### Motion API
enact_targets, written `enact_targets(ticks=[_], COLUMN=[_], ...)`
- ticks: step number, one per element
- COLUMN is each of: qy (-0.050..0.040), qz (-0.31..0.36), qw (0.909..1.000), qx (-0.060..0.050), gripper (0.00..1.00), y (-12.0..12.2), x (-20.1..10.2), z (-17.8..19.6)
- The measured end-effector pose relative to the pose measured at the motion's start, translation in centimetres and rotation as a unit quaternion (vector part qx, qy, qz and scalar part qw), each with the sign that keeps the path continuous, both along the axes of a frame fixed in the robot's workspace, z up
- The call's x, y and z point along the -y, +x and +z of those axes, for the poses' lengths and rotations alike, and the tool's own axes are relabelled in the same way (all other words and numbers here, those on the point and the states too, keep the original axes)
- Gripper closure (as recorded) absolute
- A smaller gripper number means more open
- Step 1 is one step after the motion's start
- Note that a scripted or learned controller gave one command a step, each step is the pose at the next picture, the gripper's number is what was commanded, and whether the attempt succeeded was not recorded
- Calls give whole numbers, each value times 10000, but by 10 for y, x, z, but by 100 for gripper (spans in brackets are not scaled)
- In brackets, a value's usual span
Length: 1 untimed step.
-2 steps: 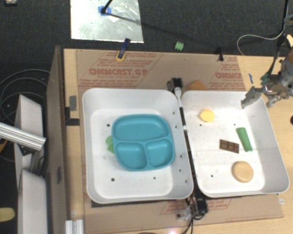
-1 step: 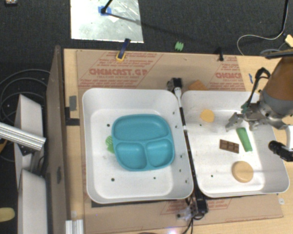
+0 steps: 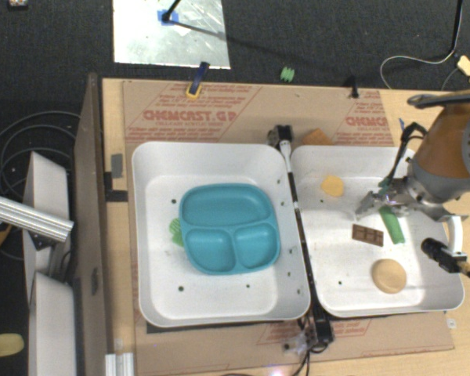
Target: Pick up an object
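Note:
The right bin (image 3: 446,288) holds a green stick (image 3: 392,227), a brown chocolate-bar piece (image 3: 368,235), a small yellow piece (image 3: 333,186) and a tan round disc (image 3: 389,276). My gripper (image 3: 385,203) reaches in from the right and hangs low over the upper end of the green stick, just right of the yellow piece. The stick's top end is hidden under the gripper, so contact is unclear. The chocolate piece lies just left of the stick, and the disc lies nearer the front.
The left bin (image 3: 153,288) holds a blue divided plate (image 3: 229,227) with something green (image 3: 175,229) peeking out from under its left edge. A black divider (image 3: 296,218) runs between the bins. Cables lie beside the bench at left.

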<state>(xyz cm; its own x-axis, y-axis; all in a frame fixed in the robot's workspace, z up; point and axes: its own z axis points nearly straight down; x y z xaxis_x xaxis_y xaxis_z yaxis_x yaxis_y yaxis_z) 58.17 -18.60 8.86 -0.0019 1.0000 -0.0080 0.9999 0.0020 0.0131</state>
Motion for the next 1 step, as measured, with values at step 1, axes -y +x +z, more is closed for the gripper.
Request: enact_targets(ticks=[1], qy=[29], qz=[-2], qw=[10000], qx=[-32], gripper=[100], y=[-1], x=[-1], z=[8])
